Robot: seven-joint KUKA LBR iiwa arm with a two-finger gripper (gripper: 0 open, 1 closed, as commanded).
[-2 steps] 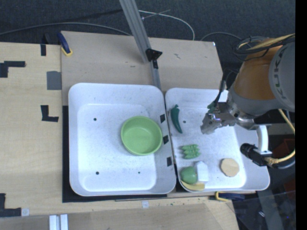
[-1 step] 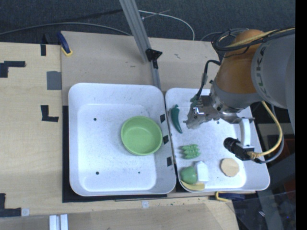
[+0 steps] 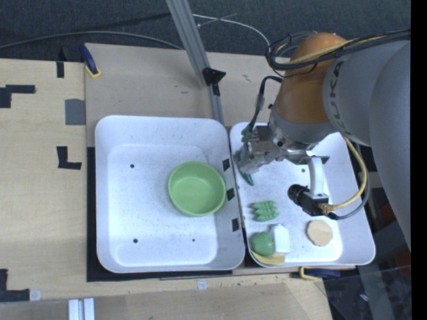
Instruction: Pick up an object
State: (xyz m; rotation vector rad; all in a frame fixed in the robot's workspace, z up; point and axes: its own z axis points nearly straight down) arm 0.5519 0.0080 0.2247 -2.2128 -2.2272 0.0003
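My gripper (image 3: 248,169) hangs over the left part of the right bin (image 3: 347,245), near the divider between the bins. Its fingertips sit just above a small green ridged object (image 3: 265,210). Below that lie a green ball-like object (image 3: 262,243) with a white block (image 3: 280,237) beside it and a yellow strip (image 3: 270,259) along the bin's front edge. A tan round piece (image 3: 320,232) rests at the front right. A green bowl (image 3: 196,188) sits in the left bin (image 3: 120,179). Nothing is visible between the fingers.
The orange wrist band (image 3: 308,79) and grey arm (image 3: 380,85) cover the back right of the right bin. A black cylinder (image 3: 303,199) on the gripper body hangs over the bin's middle. A grey pole (image 3: 193,39) slants in from above.
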